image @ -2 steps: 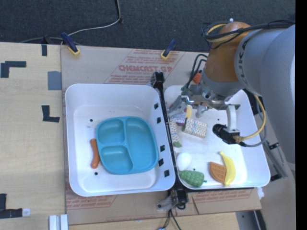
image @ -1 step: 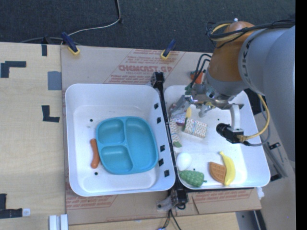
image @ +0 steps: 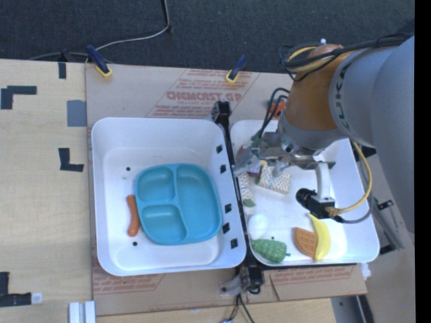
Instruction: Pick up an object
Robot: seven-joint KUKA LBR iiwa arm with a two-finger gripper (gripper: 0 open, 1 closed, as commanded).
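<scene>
My gripper (image: 254, 160) hangs low over the far left part of the right bin (image: 316, 262), close to the wall between the bins. A pale checkered block (image: 275, 180) lies just right of it and partly under the wrist. Nearer the front of that bin lie a white egg (image: 258, 225), a green bumpy item (image: 271, 249), an orange waffle-like piece (image: 304, 241) and a yellow banana (image: 321, 237). The arm hides the far part of this bin.
The left bin (image: 101, 180) holds a blue divided plate (image: 178, 204) with an orange sausage (image: 133, 215) along its left side. Both bins rest on a cardboard sheet (image: 168, 93), clamped at the back edge.
</scene>
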